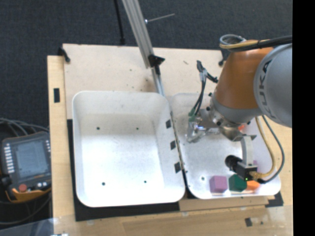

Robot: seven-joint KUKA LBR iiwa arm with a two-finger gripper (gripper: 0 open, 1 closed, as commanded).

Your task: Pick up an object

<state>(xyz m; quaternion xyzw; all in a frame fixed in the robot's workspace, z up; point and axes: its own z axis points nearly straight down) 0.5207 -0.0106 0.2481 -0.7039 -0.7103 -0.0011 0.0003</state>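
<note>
Down at the near edge of the right-hand bin [197,151] sit the candidates: a purple block [218,183], a green block [237,183] right beside it, and a small orange piece [252,185] touching the green one on its far side. All three are crowded against the bin's front wall, and a black fitting with a yellow cable hanging off the arm dangles just above the green block, partly covering it.

The hand [196,130] is elsewhere in that same bin, up near the left wall by the divider between the two bins, well apart from the blocks. From where I stand its metal tip looks low over the white floor, with nothing that I can make out between its fingers. Whether those fingers are spread or closed I cannot tell; the wrist and its cables mask too much.

So I would judge the pick is not yet made: this looks like a reach or a descent onto bare floor, with no object under the hand. A fresh try would call for lifting clear, carrying the hand toward the front wall, and coming down over one block, the purple one being the least crowded.

The left bin [123,146] lies alongside on the desk [98,68], and a teach pendant [27,161] rests off to the far left.
</note>
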